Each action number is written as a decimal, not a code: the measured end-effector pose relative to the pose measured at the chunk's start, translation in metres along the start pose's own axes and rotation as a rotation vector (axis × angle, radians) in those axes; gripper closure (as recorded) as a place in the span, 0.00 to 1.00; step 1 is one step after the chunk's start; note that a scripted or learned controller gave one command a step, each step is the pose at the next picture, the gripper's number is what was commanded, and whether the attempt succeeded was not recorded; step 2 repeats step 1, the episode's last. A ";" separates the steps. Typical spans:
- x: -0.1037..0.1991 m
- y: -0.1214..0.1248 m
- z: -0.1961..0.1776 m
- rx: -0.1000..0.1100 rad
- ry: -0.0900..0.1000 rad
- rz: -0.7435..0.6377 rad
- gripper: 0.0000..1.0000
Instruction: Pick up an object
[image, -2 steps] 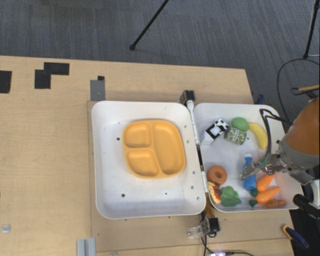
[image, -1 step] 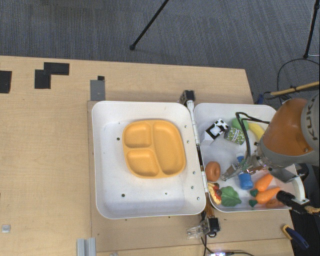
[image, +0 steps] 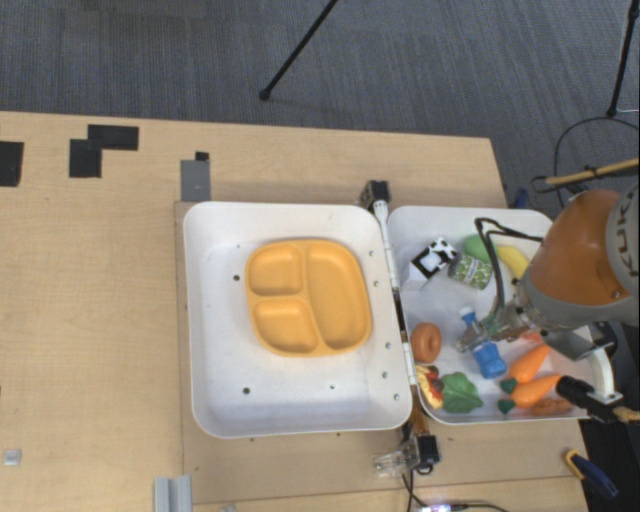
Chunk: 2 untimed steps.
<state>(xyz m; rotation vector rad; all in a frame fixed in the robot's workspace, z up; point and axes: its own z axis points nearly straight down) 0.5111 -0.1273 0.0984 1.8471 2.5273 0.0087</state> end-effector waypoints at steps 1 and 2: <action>0.056 -0.006 -0.087 0.008 0.004 0.161 1.00; 0.056 -0.006 -0.087 0.008 0.004 0.161 1.00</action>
